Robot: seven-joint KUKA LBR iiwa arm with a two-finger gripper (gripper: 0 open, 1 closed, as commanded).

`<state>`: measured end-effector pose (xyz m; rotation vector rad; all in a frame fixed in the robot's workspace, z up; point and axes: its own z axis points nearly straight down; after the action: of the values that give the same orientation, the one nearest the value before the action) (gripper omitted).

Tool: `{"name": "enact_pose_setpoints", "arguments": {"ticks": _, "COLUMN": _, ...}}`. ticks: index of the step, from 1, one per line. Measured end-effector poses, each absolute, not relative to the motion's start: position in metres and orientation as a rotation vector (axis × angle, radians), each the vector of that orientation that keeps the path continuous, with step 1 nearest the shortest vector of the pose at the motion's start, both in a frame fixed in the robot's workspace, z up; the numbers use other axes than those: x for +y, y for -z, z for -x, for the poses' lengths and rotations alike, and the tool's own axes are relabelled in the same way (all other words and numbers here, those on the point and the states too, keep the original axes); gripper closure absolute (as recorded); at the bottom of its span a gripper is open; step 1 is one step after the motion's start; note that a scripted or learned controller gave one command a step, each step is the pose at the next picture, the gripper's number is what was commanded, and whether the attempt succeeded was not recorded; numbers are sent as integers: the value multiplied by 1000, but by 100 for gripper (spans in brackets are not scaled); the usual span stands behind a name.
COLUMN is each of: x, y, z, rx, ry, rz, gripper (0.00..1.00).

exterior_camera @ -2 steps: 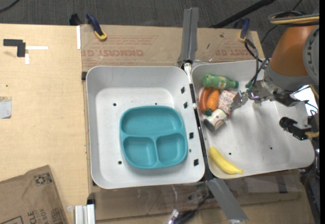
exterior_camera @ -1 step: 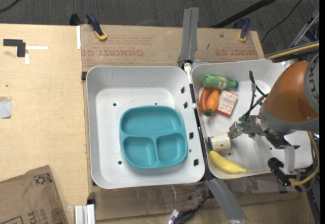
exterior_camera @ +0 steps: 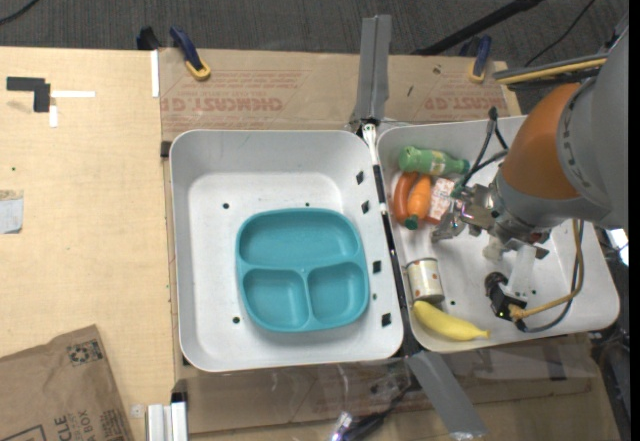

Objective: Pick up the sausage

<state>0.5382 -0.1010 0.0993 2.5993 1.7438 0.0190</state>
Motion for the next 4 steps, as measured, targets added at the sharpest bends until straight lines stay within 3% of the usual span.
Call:
{"name": "enact_pose_setpoints", "arguments": {"ticks": 1, "x": -110, "y": -100, "z": -614, "rx": 1778, "ry": -22, "rz": -2574, "gripper": 0}}
{"name": "enact_pose_setpoints", "arguments": {"ticks": 2, "x": -107, "y": -97, "z": -653, "rx": 1847, "ry": 47, "rz": -2568, "gripper": 0}}
{"name": "enact_pose_setpoints", "arguments": {"ticks": 3, "x": -108, "y": -107, "z": -654, "rx": 1845, "ry": 49, "rz": -2569, "gripper": 100}}
{"name": "enact_pose_setpoints", "arguments": {"ticks": 4, "x": -108, "y": -107, "z": -653, "rx": 1848, "ry": 53, "rz": -2570, "gripper": 0}}
